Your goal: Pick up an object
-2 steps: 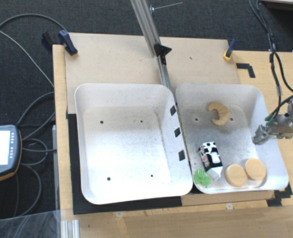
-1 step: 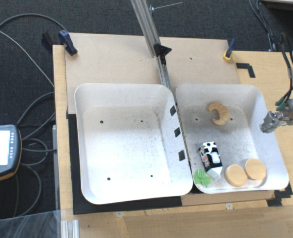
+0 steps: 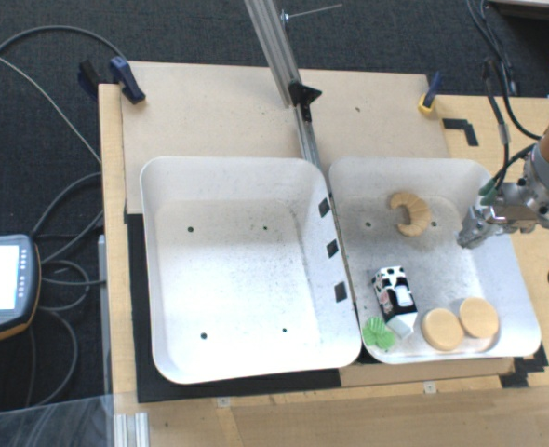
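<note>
My gripper [image 3: 468, 235] hangs over the right side of the right bin [image 3: 498, 268], reaching in from the right edge of the view. A tan crescent-shaped piece [image 3: 410, 213] lies to its left in the bin's upper middle, apart from it. A black-and-white box [image 3: 395, 296] lies lower down, with a green piece [image 3: 379, 334] at its lower end. Two round tan discs [image 3: 461, 324] sit side by side in the bin's lower right corner, below the gripper. I see nothing held at the gripper's tip.
The left bin [image 3: 163, 250] lies beside the right one, with a row of black clips [image 3: 331, 248] along their shared rim. A metal rail [image 3: 273, 40] slants in from the top. Cables [image 3: 502, 91] hang at the upper right. A tablet [image 3: 3, 282] sits at the far left.
</note>
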Robot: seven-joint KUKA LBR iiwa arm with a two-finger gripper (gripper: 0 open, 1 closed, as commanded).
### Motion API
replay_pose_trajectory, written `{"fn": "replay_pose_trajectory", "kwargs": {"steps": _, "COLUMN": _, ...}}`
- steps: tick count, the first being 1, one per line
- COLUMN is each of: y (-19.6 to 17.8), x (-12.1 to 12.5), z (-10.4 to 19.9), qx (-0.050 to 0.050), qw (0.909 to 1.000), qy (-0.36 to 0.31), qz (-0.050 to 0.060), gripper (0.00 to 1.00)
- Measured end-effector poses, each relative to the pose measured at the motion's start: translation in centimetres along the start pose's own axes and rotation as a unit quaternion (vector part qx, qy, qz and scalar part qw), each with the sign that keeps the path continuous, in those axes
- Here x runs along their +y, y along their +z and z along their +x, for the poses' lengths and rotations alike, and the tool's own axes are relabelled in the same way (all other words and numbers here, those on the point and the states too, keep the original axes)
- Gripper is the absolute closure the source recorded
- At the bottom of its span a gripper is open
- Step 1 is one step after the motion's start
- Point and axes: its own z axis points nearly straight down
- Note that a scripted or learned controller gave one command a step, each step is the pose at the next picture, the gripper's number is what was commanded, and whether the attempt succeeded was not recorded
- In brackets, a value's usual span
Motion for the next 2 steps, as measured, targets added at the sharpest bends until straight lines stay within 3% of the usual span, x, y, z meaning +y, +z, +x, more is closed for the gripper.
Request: {"fn": "replay_pose_trajectory", "kwargs": {"steps": 2, "y": 1.7, "x": 2.5, "z": 10.0, "qx": 0.001, "qw": 1.0, "qy": -0.001, "qz": 0.001, "gripper": 1.0}}
